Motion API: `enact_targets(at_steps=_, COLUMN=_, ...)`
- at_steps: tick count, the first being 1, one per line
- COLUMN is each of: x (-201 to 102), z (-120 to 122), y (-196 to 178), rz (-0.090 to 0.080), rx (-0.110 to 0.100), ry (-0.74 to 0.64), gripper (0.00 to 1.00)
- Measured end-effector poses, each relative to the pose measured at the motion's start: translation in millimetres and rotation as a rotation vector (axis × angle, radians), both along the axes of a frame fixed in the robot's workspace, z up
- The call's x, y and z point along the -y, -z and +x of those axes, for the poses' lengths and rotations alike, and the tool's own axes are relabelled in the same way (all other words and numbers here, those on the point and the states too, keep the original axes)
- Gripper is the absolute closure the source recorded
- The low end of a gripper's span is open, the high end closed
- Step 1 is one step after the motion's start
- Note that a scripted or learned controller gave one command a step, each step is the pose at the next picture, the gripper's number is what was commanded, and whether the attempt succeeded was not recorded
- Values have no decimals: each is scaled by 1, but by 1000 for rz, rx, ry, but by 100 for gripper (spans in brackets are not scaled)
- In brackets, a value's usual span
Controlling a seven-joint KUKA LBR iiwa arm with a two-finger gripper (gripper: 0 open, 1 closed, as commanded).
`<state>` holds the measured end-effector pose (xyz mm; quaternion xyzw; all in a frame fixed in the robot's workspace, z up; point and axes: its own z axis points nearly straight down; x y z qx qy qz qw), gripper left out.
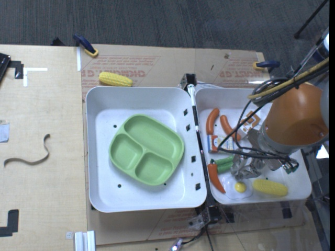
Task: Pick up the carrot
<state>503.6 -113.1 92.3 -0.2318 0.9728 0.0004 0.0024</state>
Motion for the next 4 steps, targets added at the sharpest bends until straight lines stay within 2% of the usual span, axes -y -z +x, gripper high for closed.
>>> enact_targets(at_steps=1, x=59, z=-8, y=-75, rz=-1, rx=1, ry=-214, gripper=100)
enact_targets(at_steps=2, x=59, z=-8, y=-75, rz=-1, rx=1, ry=-214, gripper=0)
enact_targets(at_steps=3, x=-6, z=-16, y=1, rz=0, rx=-2, ry=-268, gripper=0)
enact_targets(at_steps=4, x=-7, z=-14, y=-9, rz=1, rx=3, ry=-270, gripper=100)
